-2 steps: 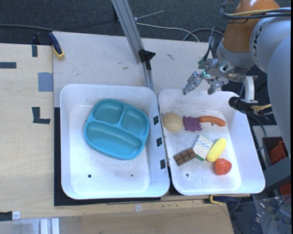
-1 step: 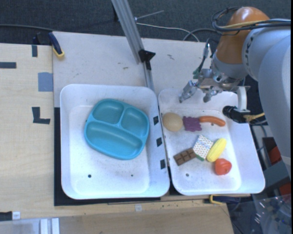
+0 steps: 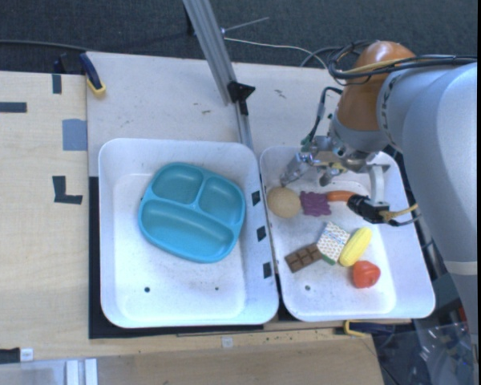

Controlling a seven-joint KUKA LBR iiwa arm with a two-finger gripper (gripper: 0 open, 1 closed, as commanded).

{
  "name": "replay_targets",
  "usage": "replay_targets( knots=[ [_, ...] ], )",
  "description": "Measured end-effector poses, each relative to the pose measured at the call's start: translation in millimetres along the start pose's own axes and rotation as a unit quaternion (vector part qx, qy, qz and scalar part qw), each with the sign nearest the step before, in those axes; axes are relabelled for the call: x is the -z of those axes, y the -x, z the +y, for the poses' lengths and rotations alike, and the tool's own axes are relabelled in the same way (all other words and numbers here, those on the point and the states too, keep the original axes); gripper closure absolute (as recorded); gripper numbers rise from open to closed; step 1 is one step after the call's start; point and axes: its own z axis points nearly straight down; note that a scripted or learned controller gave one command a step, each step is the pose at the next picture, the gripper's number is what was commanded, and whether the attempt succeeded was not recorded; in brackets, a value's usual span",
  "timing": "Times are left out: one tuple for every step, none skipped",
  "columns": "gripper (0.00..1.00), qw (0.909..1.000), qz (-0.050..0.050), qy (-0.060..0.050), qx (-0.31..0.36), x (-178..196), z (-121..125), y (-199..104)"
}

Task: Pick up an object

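My gripper (image 3: 299,167) hangs low over the far left part of the right bin (image 3: 409,295), reaching in from the right. Just in front of it lie a tan round object (image 3: 284,202) and a purple toy (image 3: 314,204), with an orange carrot-like piece (image 3: 339,196) beside them. Nearer the front are a brown chocolate bar (image 3: 303,257), a white and green checkered block (image 3: 333,241), a yellow corn-like piece (image 3: 354,246) and a red tomato-like piece (image 3: 365,274). Nothing shows in the gripper's grasp.
The left bin (image 3: 116,239) holds a blue divided plate (image 3: 192,212). A slanted metal rail (image 3: 212,42) runs from the top down to the wall between the bins. The grey arm (image 3: 433,135) covers the right bin's far right side.
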Motion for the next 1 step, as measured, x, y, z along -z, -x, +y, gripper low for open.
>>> replay_targets(
  knots=[
    [0.00, 1.0000, -0.001, 0.002, 0.000, -17.1, -0.4, -0.6]
  ],
)
